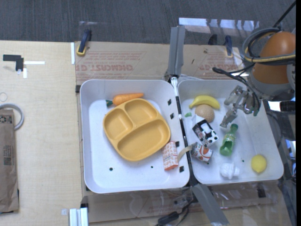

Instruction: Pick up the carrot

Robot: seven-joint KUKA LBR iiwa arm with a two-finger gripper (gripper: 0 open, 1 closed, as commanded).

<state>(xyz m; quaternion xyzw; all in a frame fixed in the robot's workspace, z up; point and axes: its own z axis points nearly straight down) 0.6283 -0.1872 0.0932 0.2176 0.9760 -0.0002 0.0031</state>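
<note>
The carrot [126,98], orange with a green tip at its left end, lies in the left bin [87,140] along the far edge of the yellow divided plate [136,129]. My gripper [230,118] hangs over the right bin [273,171], far to the right of the carrot. It points down toward the green bottle [228,142], just above its cap. Its fingers are open with nothing between them.
The right bin holds a banana [205,101], a beige round item [204,111], a black-and-white carton [205,132], a lemon [258,164] and a white object [229,171]. A red snack packet [170,156] lies near the left bin's right wall.
</note>
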